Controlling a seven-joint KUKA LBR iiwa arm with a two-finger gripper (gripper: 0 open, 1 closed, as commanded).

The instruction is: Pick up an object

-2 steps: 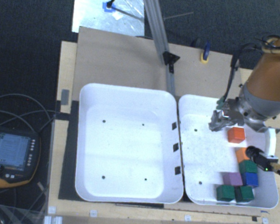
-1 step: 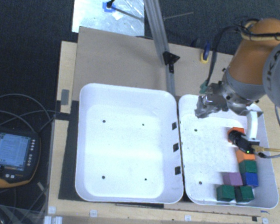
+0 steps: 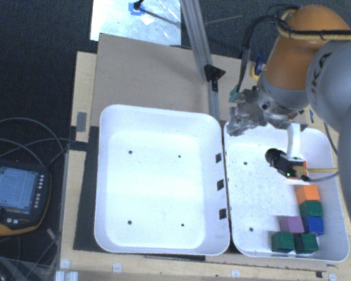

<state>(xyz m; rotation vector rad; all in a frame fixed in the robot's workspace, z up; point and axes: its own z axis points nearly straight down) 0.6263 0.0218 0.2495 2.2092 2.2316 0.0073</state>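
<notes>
Blocks were what you had to choose from, a small cluster of coloured cubes packed into the near right corner of the right bin [image 3: 245, 195]. An orange block [image 3: 308, 193] sat at the far end of the cluster, with a dark green block [image 3: 311, 209] and a blue block [image 3: 314, 225] just behind it toward you, a purple block [image 3: 291, 225] beside those, and a green block [image 3: 282, 242] nearest the bin's front wall. They touched one another, so there was little room for a finger between them.

Your gripper [image 3: 243, 122] hung over the far left corner of that same bin, close to the rim it shares with the left bin [image 3: 159, 119], and well apart from the cluster. Whether the jaws were spread or closed I cannot tell; the wrist hid them, and nothing was visible between them.

Judging by their look, the blocks were probably light, rigid and flat-sided, so they should take a firm pinch without crushing, though smooth faces might slip. I would have taken the orange block across its two free sides, since it stood at the open end of the group.
</notes>
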